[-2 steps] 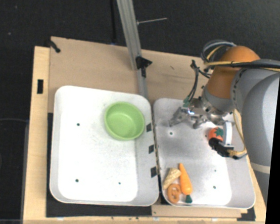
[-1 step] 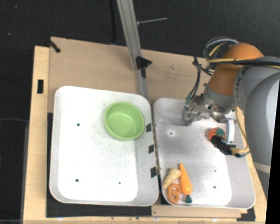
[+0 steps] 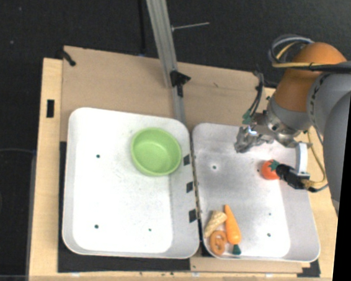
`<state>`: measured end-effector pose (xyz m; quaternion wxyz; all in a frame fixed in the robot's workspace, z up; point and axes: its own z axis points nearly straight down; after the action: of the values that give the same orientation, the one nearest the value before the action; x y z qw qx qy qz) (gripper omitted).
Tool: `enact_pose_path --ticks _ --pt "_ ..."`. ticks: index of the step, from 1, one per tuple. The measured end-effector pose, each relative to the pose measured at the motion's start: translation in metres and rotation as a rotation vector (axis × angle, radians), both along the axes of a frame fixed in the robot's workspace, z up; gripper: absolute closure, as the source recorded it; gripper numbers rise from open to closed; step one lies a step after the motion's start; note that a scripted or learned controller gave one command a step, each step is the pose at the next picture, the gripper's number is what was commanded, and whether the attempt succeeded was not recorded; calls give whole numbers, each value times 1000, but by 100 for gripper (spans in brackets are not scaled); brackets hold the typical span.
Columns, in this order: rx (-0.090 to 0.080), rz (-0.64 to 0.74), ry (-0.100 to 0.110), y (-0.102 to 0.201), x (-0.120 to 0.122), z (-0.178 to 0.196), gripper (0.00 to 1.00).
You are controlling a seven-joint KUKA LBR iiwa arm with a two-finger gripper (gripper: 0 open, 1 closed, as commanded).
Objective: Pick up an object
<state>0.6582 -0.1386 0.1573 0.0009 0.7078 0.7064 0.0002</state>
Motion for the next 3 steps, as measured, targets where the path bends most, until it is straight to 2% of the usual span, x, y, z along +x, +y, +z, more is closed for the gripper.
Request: enact_pose_path --ticks 1,2,3 --pt "-1 -1 -5 -2 -1 44 100" --pt "-1 2 -7 -2 -8 105 100" --pt "2 8 1 44 -18 107 100"
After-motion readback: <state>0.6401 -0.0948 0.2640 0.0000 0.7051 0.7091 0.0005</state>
